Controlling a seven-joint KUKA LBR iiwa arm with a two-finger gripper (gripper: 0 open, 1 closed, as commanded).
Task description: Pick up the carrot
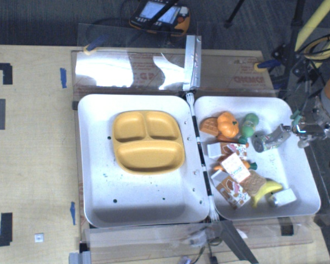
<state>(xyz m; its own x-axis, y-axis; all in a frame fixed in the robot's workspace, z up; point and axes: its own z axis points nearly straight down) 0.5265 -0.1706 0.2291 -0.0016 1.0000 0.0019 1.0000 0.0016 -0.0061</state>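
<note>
Nearest to us in the right bin (305,166), at about 5 o'clock, a yellow banana (267,190) lies just beside a small white block (285,197). At 6 o'clock a printed snack carton (234,190) lies flat, touching the banana's left end.

Just beyond the carton, close to the bin's middle, a white card (235,166) lies tilted. What we take to be the carrot (246,163) shows as a thin orange strip at the card's 3 o'clock edge, with a bit of green at its right end. The card hides most of it.

The left bin (93,164) holds a yellow divided plate (148,141), set toward its far half.

Farther back in the right bin, at 3 o'clock, the grey arm (313,128) reaches in, and its jaws sit above the bin floor next to a grey roundish piece (260,143). We cannot tell whether the jaws are open or closed, and we see nothing between them. They are near the carrot but apart from it, at about its 1 o'clock.

At 11 o'clock a brown waffle (209,126) touches an orange pumpkin (228,125), with a green ball (250,120) beside it at 12.

Beyond the bins, off the desk (33,147), a handheld pendant (158,14) lies on the floor.
</note>
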